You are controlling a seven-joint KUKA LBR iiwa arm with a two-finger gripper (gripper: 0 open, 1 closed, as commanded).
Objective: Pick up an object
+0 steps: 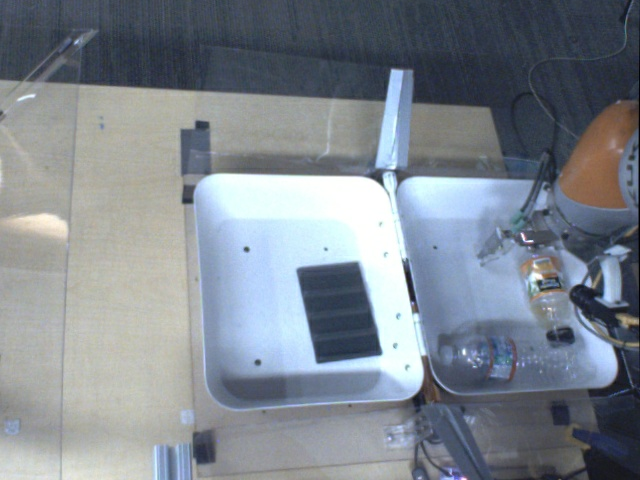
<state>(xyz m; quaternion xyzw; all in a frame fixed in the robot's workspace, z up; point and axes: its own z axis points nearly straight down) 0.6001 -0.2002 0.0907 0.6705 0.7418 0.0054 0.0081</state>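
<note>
approaching stage, gripper (512,236) low in right bin (440,218) beside small bottle (543,280), fingers' spread impossible to tell, nothing seen held; next calls for centring over bottle, then closing.

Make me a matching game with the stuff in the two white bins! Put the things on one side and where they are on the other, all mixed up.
Things:
1. black ridged pad
2. clear plastic bottle
3. small amber bottle
4. orange band on the arm

Places:
A. lying on its side near the front edge of the right bin
B. above the right bin's far right corner
C. lying flat in the middle of the left bin
D. in the right bin's right half, next to the arm

Pairs: 1-C, 2-A, 3-D, 4-B
</note>
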